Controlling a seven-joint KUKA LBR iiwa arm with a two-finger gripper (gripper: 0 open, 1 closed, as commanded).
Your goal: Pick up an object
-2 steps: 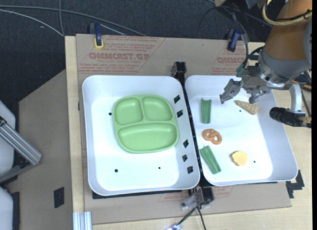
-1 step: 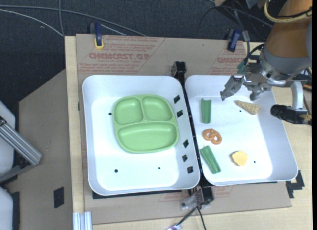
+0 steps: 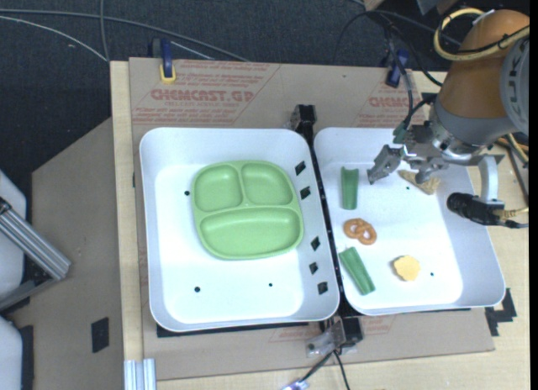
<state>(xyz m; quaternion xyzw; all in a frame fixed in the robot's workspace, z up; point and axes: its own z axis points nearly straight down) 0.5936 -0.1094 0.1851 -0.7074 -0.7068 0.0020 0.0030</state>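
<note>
**Robot arm hovering over the right bin of toy food**

Two shallow white bins are sitting side by side on a brown bench, seen from above at a slant. The left bin [image 3: 168,287] is holding a green divided plate [image 3: 247,209], lying flat near its middle. The right bin [image 3: 458,283] is holding four small pieces in its left and lower parts: an upright green stick [image 3: 349,188] near the upper left, an orange pretzel [image 3: 360,230] just below it, a second, longer green stick [image 3: 357,269] lying tilted toward the lower left, and a yellow chunk [image 3: 407,268] to the right of that stick. All four are lying apart from one another.

The arm is reaching in from the upper right of the frame, its orange band showing above the wrist. The gripper [image 3: 403,164] is hanging over the upper part of the right bin, to the right of the upright green stick and clear of it. Its fingers [image 3: 383,164] are looking spread apart, with nothing showing between them. A small tan piece [image 3: 430,182] is lying just beside the gripper, partly hidden by it.
</note>
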